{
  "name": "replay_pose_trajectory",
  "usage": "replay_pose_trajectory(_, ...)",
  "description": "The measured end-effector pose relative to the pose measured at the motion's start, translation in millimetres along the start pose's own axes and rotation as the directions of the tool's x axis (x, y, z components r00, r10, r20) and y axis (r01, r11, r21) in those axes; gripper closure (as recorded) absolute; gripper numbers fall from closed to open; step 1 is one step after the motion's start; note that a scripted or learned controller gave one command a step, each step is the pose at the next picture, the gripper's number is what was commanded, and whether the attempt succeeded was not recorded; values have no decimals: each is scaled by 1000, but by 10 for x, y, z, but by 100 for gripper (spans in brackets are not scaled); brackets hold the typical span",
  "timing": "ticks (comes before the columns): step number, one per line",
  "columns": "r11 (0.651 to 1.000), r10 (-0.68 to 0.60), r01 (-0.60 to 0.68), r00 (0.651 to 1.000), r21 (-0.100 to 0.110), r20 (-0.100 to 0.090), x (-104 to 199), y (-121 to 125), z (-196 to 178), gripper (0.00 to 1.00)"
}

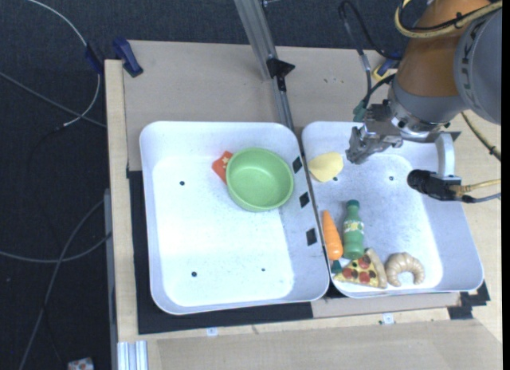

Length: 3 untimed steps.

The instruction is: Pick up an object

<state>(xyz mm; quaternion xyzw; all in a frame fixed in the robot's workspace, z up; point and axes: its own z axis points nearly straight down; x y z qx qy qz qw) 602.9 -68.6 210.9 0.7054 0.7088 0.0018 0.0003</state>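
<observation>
My gripper (356, 153) hangs over the back left part of the right bin (446, 233), just right of a pale yellow lemon-like object (325, 167). Nothing shows between its fingers. Further toward the front of that bin lie an orange carrot (331, 235), a green bottle (353, 230), a pizza slice (362, 270) and a croissant (405, 267). In the left bin (199, 265) a green bowl (259, 179) sits at the back right, with a red-orange object (220, 166) tucked against its left side.
A grey metal pole (259, 37) slants down from the top to the gap between the bins. Black clips (306, 199) sit along that gap. A black cylindrical part (426, 183) juts from the arm over the right bin.
</observation>
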Motion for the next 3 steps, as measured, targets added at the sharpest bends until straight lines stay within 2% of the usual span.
replay_pose_trajectory(1, 1000, 0, 0, 1000, 8, -2, 553, 22, 51, 100)
replay_pose_trajectory(2, 1000, -2, 2, 1000, 2, -1, 1172, 73, 43, 100)
replay_pose_trajectory(3, 1000, -1, 1, 1000, 2, -2, 1627, 86, -99, 100)
